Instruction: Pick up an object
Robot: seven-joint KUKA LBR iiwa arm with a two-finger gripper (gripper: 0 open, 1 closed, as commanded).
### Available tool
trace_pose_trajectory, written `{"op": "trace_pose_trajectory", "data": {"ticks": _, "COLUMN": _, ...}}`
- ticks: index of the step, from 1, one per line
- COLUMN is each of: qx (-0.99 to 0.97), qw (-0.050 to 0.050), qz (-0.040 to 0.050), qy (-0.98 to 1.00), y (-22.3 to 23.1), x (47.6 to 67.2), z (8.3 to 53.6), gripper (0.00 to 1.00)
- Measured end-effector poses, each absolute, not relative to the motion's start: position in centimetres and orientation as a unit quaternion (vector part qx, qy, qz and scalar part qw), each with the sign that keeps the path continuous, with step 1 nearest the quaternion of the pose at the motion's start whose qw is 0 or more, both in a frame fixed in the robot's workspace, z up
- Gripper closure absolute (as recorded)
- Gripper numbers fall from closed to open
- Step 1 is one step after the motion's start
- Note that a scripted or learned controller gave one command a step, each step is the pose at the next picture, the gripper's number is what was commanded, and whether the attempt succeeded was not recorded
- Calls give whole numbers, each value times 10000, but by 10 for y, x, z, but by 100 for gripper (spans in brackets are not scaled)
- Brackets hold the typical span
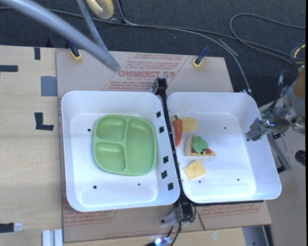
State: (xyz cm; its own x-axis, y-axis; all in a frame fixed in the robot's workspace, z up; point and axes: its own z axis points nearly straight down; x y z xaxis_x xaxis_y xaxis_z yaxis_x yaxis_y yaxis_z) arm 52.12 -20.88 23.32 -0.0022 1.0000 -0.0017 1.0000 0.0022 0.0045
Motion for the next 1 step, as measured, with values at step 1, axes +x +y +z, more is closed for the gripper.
{"op": "trace_pose_trajectory", "data": {"ticks": 1, "qx": 7055, "qw": -6, "qz": -1, "qy": 7088, "y": -164, "x": 523, "z": 227, "gripper": 100}}
